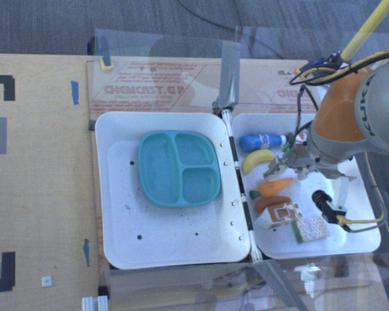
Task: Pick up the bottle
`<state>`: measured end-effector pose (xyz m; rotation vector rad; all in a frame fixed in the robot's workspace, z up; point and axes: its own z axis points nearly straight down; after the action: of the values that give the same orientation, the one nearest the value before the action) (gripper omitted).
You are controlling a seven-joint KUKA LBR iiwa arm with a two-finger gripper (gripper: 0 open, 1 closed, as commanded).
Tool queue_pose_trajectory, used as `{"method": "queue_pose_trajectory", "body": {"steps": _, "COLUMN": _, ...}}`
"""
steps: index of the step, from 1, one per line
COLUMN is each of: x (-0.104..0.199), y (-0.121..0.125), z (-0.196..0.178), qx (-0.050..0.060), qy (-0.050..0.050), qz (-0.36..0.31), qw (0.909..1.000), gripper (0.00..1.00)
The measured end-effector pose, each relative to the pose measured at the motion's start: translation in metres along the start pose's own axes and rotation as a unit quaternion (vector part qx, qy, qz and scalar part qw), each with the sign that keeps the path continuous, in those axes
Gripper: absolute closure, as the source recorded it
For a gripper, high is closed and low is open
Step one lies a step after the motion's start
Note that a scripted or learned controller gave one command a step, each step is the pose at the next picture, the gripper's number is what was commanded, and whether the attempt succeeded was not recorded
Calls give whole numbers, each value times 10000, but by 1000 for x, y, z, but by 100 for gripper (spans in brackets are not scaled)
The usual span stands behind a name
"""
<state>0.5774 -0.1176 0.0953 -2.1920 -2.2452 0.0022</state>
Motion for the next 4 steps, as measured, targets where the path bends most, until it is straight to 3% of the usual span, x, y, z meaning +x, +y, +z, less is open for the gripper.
{"method": "queue_pose_trajectory", "body": {"steps": 1, "x": 12, "y": -21, "z": 7, "qx": -74, "qy": -23, "qz": -98, "qw": 9999, "gripper": 0}}
{"method": "queue_pose_trajectory", "body": {"steps": 3, "x": 25, "y": -92, "z": 7, "qx": -95, "qy": -11, "qz": 892, "qw": 9960, "gripper": 0}}
{"method": "queue_pose_trajectory", "body": {"steps": 4, "x": 25, "y": -92, "z": -1, "qx": -91, "qy": -7, "qz": 904, "qw": 9959, "gripper": 100}}
